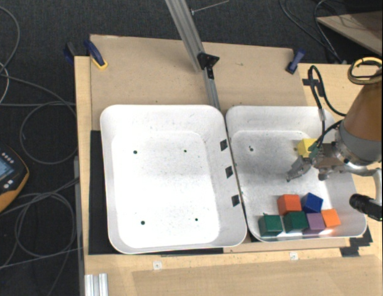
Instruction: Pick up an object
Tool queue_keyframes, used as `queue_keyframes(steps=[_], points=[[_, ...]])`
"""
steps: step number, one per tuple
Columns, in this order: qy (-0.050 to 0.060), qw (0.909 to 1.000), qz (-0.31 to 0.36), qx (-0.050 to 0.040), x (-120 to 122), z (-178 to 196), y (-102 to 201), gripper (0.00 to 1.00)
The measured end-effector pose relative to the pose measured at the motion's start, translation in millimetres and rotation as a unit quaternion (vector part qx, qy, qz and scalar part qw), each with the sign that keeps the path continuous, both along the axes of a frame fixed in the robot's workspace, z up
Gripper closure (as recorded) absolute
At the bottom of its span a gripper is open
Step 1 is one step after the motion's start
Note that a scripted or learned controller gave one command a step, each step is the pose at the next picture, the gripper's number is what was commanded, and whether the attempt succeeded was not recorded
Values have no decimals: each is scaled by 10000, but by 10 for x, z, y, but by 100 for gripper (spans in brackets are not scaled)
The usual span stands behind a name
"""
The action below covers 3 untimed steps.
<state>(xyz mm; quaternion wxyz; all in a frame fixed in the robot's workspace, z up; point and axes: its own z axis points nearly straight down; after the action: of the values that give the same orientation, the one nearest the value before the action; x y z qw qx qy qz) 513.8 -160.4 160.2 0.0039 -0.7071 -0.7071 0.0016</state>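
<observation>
Camera view: right bin (pixel 265 125) holds coloured blocks (pixel 300 214).

A single fixed camera looks down at a slant from above the bench (pixel 179 60). It frames both white bins (pixel 166 177) whole, from moderate distance. The arm (pixel 367 122) enters from the right.

White speckled bins (pixel 160 119), yellow block (pixel 306 145), orange (pixel 289 203), blue (pixel 312 201), green (pixel 271 224), purple blocks (pixel 315 221)
</observation>
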Motion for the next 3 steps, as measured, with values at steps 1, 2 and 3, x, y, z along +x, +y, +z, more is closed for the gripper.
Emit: queue_keyframes(steps=[1,2,3], points=[[-3,10000,1,1,-50,-457,71,0],[-14,10000,1,-4,-56,-620,77,0],[-42,10000,1,-8,-43,-500,76,100]])
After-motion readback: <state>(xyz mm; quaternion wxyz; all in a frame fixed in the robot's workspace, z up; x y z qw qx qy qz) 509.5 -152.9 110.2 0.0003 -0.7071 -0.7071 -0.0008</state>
